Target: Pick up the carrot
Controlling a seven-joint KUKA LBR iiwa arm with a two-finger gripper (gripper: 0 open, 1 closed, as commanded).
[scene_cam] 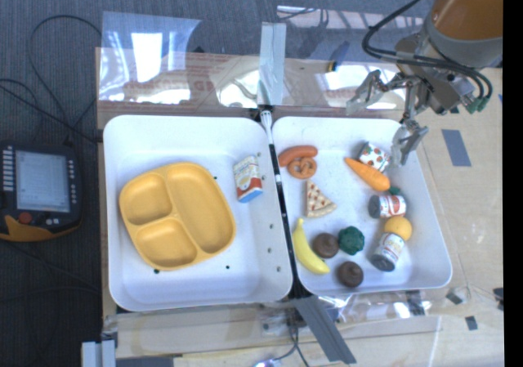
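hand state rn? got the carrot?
Hand: open, fingers spread, holding nothing. It sits above the far edge of the right bin; carrot lies in that bin.

The gripper (406, 116) hung at the upper right of the frame, over the top edge of the right bin (425, 275), its fingers spread apart with nothing between them. The carrot (367, 173) lay just below it in that bin, slanting down to the right, beside a small can (373, 154). A yellow divided plate (176, 214) sat in the left bin (147, 296).
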